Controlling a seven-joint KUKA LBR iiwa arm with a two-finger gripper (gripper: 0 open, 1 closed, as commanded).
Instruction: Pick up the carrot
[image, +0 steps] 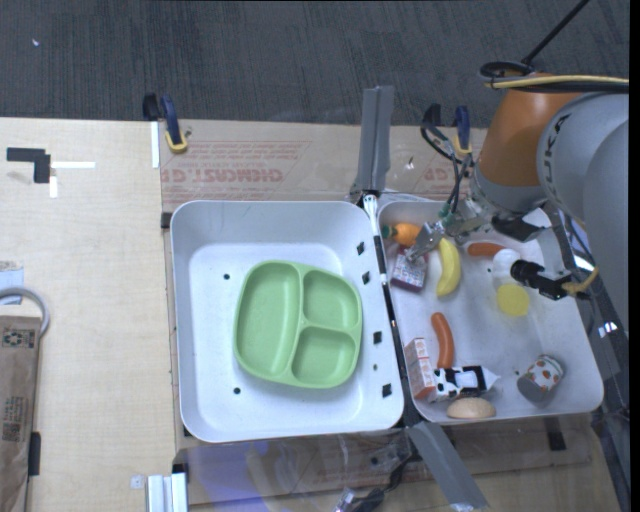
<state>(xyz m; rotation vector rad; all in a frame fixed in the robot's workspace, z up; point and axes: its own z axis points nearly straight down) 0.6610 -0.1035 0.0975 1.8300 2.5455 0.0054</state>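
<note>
Now claw (432, 236) just right of carrot (405, 233), near touching; grip state unclear.

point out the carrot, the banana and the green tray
carrot (405, 233): camera view, on its orange body near the right bin's far left corner
banana (448, 268): camera view, middle of its yellow curve
green tray (298, 323): camera view, on the ridge between compartments
</note>
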